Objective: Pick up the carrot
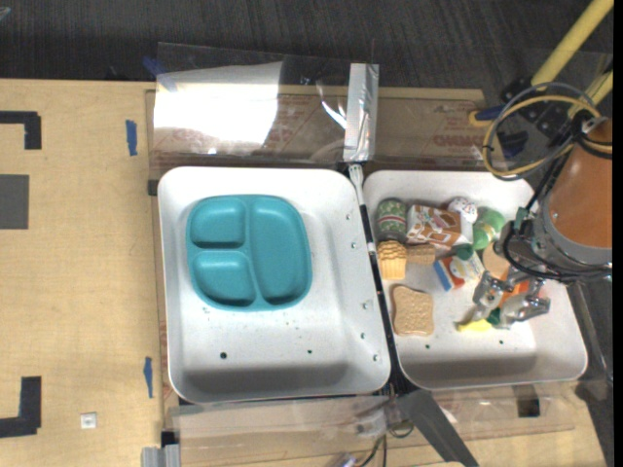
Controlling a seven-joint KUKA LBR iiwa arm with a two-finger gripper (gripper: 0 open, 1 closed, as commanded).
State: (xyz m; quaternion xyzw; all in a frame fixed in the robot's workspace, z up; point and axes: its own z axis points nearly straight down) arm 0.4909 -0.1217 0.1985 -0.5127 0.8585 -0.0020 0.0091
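Tool (506,300) low in right bin (555,353), lower right of frame | carrot (498,261), as best you can judge, is the orange bit just above it | grip state: you cannot tell, clutter hides it | teal tray (249,250) sits in left bin, clear of work.

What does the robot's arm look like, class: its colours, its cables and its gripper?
The arm is grey with a broad orange band above the wrist. Black and yellow cables loop beside it. The gripper is small and metallic, silver-grey with dark fittings.
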